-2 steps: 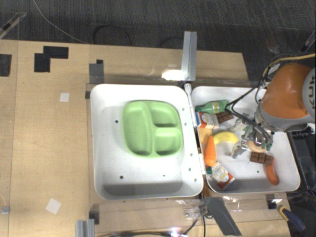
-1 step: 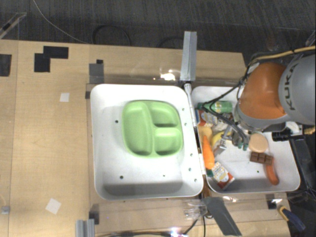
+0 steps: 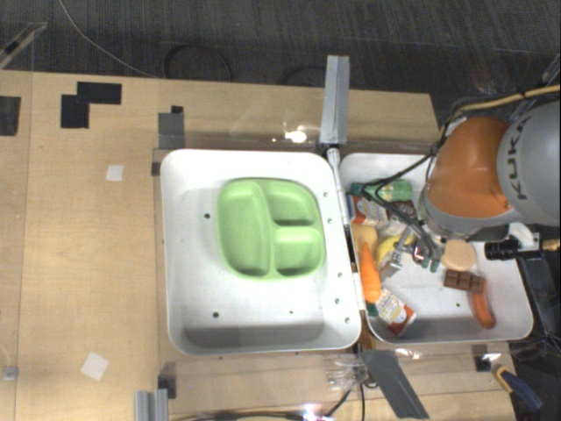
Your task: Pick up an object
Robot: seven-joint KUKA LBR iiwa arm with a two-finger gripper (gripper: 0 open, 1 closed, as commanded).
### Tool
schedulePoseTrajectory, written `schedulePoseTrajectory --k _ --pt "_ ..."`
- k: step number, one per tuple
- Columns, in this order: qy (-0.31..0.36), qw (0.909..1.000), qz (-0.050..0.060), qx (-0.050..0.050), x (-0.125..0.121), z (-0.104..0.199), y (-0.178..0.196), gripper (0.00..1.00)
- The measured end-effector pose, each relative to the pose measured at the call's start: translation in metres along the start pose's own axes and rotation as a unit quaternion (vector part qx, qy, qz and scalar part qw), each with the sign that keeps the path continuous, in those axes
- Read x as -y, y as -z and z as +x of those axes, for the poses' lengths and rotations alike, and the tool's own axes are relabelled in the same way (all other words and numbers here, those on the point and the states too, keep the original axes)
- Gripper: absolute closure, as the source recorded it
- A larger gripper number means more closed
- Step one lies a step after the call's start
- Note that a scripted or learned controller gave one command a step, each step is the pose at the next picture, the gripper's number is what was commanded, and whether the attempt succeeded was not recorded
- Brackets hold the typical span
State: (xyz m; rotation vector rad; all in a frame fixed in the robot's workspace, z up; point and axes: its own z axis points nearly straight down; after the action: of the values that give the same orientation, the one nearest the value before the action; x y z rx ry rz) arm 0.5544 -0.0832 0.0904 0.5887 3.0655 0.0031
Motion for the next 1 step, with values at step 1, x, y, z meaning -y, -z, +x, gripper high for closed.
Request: schedulePoseTrajectory --k 1 --pt "-0.013 0.9999 0.000 0.001 0.0156 0.0305 0.0013 0.00"
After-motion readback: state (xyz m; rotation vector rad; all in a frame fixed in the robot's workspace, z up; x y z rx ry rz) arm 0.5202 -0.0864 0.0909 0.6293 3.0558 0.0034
